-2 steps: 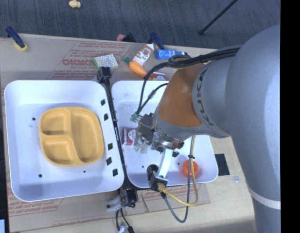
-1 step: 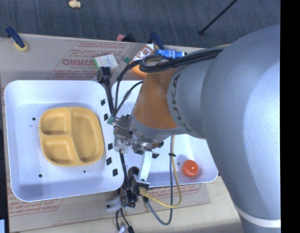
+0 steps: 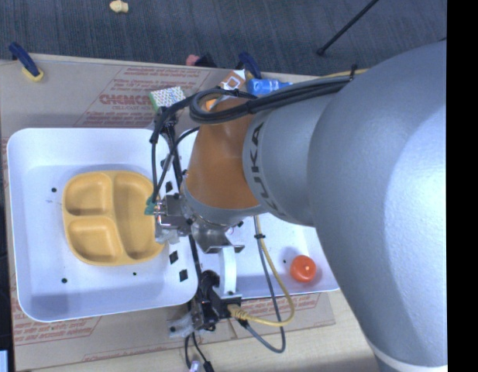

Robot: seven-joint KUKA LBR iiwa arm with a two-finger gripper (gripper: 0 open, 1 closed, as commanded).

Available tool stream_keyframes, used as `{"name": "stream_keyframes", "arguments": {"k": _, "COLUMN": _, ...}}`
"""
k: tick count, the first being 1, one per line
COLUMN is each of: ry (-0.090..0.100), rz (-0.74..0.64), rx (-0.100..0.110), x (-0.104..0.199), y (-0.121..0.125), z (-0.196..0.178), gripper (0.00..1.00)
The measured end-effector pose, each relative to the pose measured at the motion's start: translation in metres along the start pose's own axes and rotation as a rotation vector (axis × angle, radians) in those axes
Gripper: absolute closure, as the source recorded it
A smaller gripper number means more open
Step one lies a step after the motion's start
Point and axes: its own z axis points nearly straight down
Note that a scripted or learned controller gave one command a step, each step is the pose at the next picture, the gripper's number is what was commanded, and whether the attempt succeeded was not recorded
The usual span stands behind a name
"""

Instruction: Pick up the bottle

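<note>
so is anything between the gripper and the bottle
hard to say: the arm hides most of the right bin. the orange round thing there may be the bottle's cap; only bare bin floor lies between it and the wrist. the yellow tray sits in the left bin.

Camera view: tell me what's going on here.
The KUKA arm reaches in from the right and hangs over the seam between the two white bins. Its wrist is low beside the yellow divided tray in the left bin. An orange round thing lies untouched in the right bin. Nothing can be seen held, and the arm hides most of the right bin.
</note>
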Motion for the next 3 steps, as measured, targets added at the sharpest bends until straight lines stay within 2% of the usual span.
{"name": "stream_keyframes", "arguments": {"k": 1, "ry": 0.0, "rz": -0.327, "rx": 0.0, "x": -0.01, "y": 0.001, "z": 0.0, "gripper": 1.0}}
{"name": "stream_keyframes", "arguments": {"k": 2, "ry": -0.002, "rz": -0.383, "rx": -0.006, "x": -0.093, "y": 0.007, "z": -0.09, "gripper": 1.0}}
{"name": "stream_keyframes", "arguments": {"k": 3, "ry": -0.001, "rz": -0.556, "rx": -0.002, "x": -0.062, "y": 0.005, "z": 0.0, "gripper": 1.0}}
